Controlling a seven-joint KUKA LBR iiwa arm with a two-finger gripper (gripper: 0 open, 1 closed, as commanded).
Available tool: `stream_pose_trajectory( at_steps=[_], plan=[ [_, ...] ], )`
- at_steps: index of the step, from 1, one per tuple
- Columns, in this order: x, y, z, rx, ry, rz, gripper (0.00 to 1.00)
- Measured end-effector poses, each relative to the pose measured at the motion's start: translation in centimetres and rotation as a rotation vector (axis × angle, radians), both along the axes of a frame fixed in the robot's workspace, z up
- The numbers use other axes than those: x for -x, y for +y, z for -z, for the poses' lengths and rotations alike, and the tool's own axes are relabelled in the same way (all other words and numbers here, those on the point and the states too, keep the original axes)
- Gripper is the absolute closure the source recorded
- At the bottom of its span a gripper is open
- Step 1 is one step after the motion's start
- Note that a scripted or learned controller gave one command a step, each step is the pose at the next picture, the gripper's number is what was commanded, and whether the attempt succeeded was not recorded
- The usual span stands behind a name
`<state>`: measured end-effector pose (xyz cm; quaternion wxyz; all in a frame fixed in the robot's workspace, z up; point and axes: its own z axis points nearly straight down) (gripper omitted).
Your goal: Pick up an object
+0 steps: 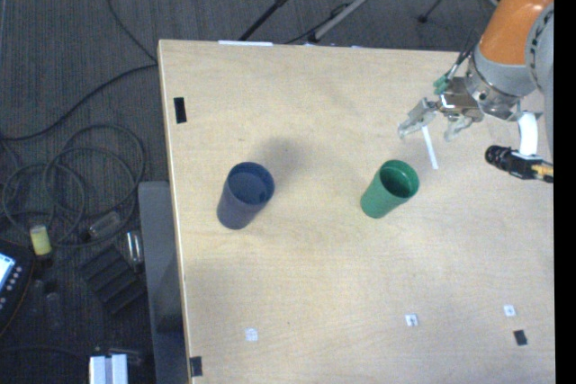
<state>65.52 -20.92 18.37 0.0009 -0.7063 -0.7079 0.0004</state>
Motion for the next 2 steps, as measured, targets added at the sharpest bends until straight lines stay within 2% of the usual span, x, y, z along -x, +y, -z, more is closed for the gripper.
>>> stream_pose_trajectory(
  at_steps=[1,2],
  plan=[
    [0.7,6.7,10.1,0.001,0.001,-0.051,0.00],
    [1.7,2.5,5.7,0.002,0.000,-0.070,0.00]
  ],
)
